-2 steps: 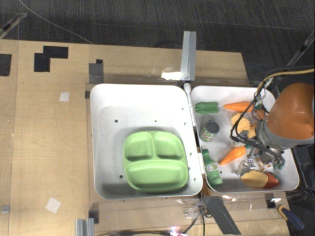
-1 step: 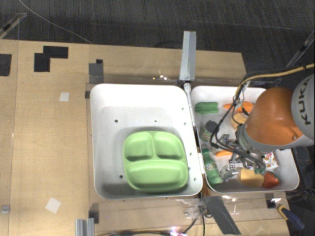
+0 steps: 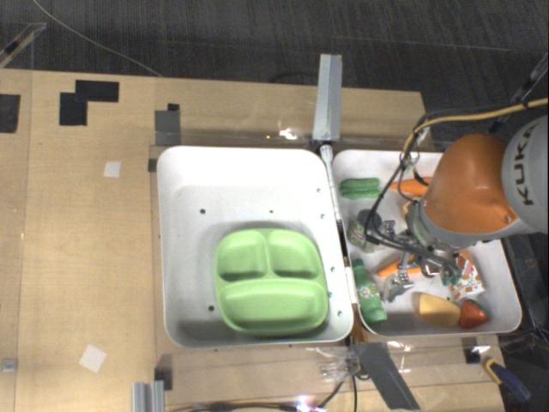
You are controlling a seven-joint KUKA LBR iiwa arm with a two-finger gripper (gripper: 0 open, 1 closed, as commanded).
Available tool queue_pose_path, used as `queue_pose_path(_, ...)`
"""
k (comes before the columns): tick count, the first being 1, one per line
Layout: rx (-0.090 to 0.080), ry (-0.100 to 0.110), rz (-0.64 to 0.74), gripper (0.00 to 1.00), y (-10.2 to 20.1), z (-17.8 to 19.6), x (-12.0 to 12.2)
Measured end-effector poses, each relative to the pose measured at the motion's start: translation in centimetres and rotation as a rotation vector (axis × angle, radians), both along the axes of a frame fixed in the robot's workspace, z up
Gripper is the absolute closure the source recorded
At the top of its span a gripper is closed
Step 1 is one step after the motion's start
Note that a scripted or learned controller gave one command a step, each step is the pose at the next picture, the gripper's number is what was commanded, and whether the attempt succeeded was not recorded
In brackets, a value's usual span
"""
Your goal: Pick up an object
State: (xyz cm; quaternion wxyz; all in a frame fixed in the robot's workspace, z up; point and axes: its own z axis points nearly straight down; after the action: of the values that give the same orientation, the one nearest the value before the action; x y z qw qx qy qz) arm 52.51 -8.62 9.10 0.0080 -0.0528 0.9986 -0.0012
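"KUKA" lettering reads on the arm (image 3: 523,174), partly cut off. Its gripper (image 3: 403,269) sits low among toy food (image 3: 437,309) in the right bin (image 3: 513,303); can't tell its state.

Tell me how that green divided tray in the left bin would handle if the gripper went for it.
The green divided tray looks like moulded plastic, so probably stiff and light for its size. It lies flat on the left bin floor with low rounded rims, so it likely slides when pushed and will not tip. Its width seems large for the gripper; a rim pinch might slip.
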Motion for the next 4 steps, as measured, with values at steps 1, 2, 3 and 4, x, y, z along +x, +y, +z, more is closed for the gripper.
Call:
queue_pose_path(1, -0.001, 0.001, 0.009, 0.00, 0.2, 0.0, 1.9)
queue_pose_path(2, -0.001, -0.018, 0.015, 1.00, 0.4, 1.4, 2.4)
queue_pose_path(3, -0.003, -0.003, 0.004, 1.00, -5.0, 12.5, 2.5)
queue_pose_path(4, 0.000, 0.005, 0.007, 0.00, -4.7, 12.1, 2.4)
